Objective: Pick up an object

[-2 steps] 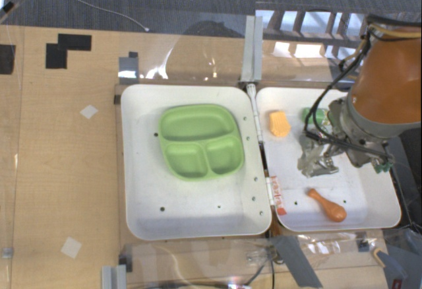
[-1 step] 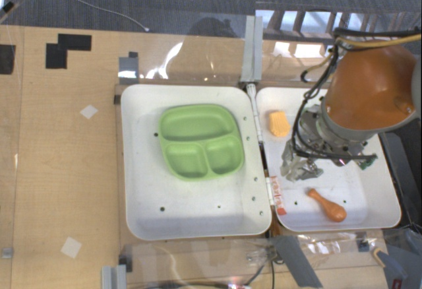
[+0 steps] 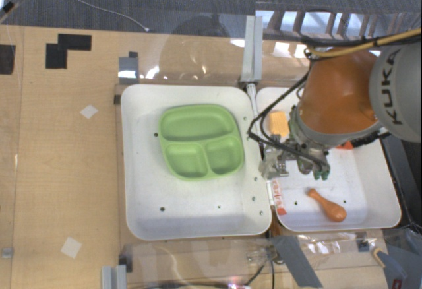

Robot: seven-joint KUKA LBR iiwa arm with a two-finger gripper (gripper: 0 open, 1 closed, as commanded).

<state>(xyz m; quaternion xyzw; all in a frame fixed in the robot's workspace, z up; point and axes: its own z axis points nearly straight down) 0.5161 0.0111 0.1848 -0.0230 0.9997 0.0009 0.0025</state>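
**Gripper hanging over the right bin**

Objects are lying in the right bin (image 3: 369,215): an orange, pear-shaped piece (image 3: 328,205) is resting near the front wall, a yellow block (image 3: 279,124) is sitting near the back left corner, partly under cables, and a small green bit (image 3: 324,175) is showing just below the wrist. A red-and-white strip (image 3: 277,196) is lying along the wall between the bins.

The left bin (image 3: 142,215) is holding a green tray (image 3: 200,141) with three compartments, set toward the back and centre, with bare white floor running all around it, widest at the front. Both bins are sitting on a pale wooden bench (image 3: 59,169) with black marks at its back left; grey carpet is lying beyond. In the right bin, the open floor is lying at the front and right.

The arm (image 3: 343,93) is reaching in from the right, its orange band pointing down over the bin's left half. The gripper (image 3: 293,163) is hanging just above the floor near the dividing wall; whether its fingers are spread or closed, I cannot tell, and nothing is visibly held.
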